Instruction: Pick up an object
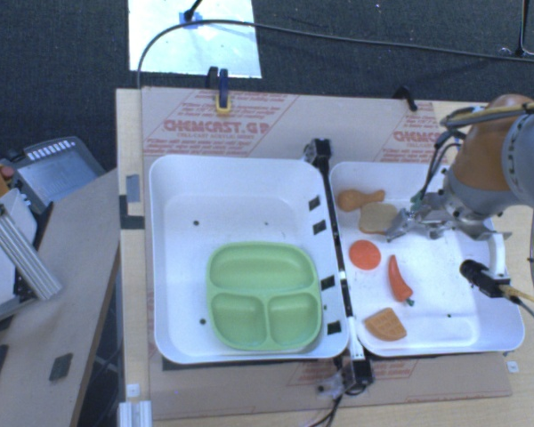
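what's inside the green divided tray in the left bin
Nothing shows in the green tray's three compartments; they look bare. Whatever lies beneath it on the left bin's floor is covered.

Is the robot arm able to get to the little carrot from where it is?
Probably yes. The carrot lies alone on the right bin's floor, nothing on top, and the gripper hangs just above and beside it.

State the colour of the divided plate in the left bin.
Light green, seen in the camera view: divided plate.
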Controlling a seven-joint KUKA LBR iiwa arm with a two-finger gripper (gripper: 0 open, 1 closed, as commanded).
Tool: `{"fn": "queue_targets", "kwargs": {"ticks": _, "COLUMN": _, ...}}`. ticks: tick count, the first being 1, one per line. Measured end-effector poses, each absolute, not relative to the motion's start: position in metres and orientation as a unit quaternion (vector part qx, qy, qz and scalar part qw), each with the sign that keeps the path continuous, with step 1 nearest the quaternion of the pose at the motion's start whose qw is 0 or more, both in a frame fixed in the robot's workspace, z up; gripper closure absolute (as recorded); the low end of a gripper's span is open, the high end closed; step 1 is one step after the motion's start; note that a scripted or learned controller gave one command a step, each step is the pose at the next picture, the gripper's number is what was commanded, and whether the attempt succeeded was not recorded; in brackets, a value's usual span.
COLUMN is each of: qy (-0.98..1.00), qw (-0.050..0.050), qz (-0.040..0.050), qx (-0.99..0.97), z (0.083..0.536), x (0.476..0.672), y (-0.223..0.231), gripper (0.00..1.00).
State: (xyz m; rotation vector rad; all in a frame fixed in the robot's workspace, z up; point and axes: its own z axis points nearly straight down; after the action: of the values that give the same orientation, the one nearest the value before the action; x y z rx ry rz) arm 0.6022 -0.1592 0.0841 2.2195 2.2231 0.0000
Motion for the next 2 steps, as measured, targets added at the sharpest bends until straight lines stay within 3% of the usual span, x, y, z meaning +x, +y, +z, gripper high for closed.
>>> {"fn": "queue_targets", "kwargs": {"ticks": 1, "qy": 0.708, "qw": 0.002, "qz": 0.0011, "qx": 0.707, "z": 0.096, "x": 0.603, "y": -0.159, "gripper": 1.0}}
{"fn": "queue_targets", "kwargs": {"ticks": 2, "qy": 0.707, "qw": 0.002, "qz": 0.0014, "qx": 0.707, "z": 0.145, "x": 0.596, "y": -0.161, "gripper": 1.0}}
